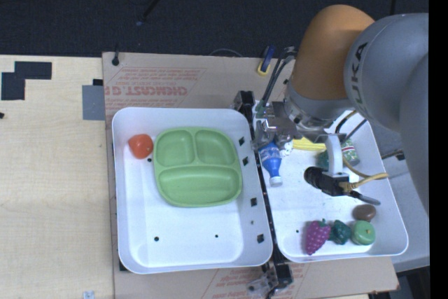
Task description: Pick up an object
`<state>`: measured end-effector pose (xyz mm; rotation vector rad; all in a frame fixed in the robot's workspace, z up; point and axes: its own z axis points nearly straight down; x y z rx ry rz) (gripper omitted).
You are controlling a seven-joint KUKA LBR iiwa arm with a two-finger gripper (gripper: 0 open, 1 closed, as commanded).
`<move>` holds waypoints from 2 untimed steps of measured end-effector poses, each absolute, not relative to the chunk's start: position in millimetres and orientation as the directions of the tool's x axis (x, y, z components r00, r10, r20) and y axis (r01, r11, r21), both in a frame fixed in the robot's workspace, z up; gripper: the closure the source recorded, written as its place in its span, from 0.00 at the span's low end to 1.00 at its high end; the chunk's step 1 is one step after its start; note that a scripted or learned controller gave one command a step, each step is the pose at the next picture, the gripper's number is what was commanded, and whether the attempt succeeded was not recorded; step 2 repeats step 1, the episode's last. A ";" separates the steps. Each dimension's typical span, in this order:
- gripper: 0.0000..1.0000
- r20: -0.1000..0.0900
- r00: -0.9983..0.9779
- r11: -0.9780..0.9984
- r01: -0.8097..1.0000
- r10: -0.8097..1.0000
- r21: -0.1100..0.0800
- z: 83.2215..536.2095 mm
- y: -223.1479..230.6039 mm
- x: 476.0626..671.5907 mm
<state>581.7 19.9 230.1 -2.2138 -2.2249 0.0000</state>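
Observation:
My gripper (pixel 271 131) hangs over the left edge of the right bin (pixel 392 248), close to the divider between the two bins. Directly below it is a small blue bottle (pixel 271 164) with a white cap, pointing toward the front; its upper end meets the gripper's tip. I cannot make out whether the bottle is gripped. A yellow object (pixel 306 145) lies just right of the gripper, partly under the wrist.
The left bin (pixel 140 241) holds a green divided plate (pixel 197 167) and a red ball (pixel 141 145). At the right bin's front lie purple grapes (pixel 316 236), a teal piece (pixel 341 231), a green round piece (pixel 363 232) and a brown piece (pixel 364 212).

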 end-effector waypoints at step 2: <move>1.00 0.001 -0.003 0.003 1.000 1.000 -0.002 235.3 66.2 581.3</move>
